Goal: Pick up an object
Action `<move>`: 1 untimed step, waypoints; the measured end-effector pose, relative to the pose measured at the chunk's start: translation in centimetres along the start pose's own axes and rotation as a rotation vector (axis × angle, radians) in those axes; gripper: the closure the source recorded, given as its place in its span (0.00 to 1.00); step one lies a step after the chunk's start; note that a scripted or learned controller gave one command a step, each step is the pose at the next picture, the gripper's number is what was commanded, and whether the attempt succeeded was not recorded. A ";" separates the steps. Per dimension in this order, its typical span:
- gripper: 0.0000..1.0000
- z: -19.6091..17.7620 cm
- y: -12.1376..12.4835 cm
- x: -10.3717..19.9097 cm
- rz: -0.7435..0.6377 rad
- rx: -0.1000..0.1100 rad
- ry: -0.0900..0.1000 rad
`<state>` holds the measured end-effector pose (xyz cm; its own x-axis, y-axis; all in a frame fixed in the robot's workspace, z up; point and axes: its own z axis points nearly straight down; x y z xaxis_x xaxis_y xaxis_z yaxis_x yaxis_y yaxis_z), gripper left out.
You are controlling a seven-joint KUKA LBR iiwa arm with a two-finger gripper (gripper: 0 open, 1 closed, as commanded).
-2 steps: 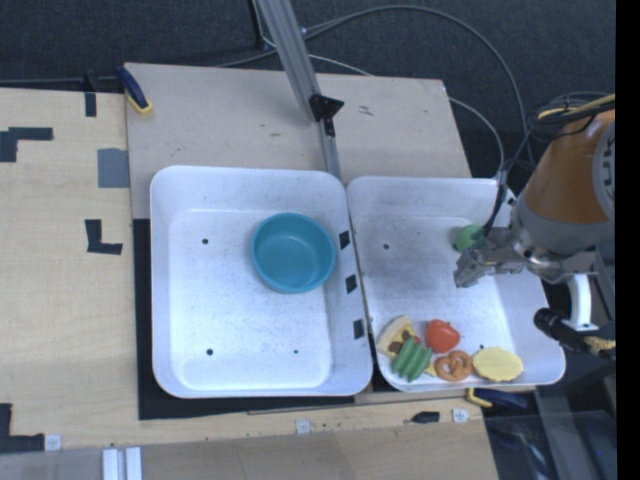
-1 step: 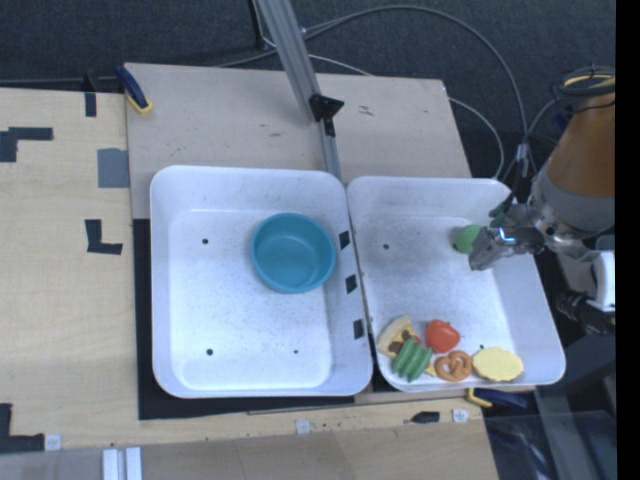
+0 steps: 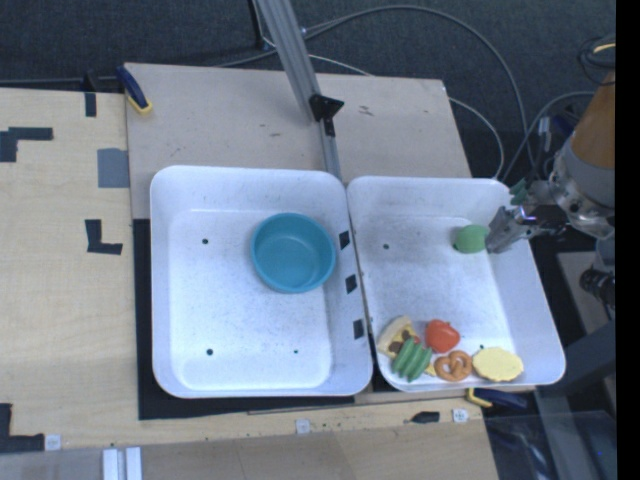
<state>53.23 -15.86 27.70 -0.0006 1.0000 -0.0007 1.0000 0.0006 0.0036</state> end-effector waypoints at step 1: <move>1.00 -0.2 2.0 4.6 -0.004 0.004 0.002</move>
<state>55.20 -11.25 27.88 -0.0046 1.0000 0.0008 1.0000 0.0046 -0.0001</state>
